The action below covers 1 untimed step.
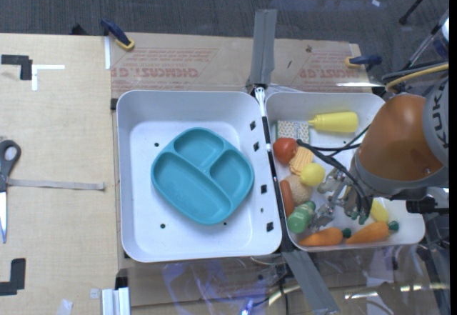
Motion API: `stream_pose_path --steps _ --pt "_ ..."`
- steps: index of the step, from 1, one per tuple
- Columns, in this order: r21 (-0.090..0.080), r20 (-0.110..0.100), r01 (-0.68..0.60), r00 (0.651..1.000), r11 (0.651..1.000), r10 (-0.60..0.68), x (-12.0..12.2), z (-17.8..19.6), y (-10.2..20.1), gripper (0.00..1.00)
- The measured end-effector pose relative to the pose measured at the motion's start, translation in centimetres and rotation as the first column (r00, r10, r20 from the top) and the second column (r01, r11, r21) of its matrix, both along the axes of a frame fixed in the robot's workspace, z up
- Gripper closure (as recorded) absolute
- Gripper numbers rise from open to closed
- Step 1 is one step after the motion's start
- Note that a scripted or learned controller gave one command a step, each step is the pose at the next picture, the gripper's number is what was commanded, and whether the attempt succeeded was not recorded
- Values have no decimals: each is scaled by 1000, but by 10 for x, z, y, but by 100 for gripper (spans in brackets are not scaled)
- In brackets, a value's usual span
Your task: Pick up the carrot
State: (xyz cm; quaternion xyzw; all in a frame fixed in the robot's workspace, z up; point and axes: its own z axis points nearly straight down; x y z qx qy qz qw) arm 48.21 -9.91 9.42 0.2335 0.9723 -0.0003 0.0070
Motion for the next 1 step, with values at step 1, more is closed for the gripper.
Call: stream_pose_path --steps 1 --pt "3 -9 167 986 986 -167 80 98 80 0"
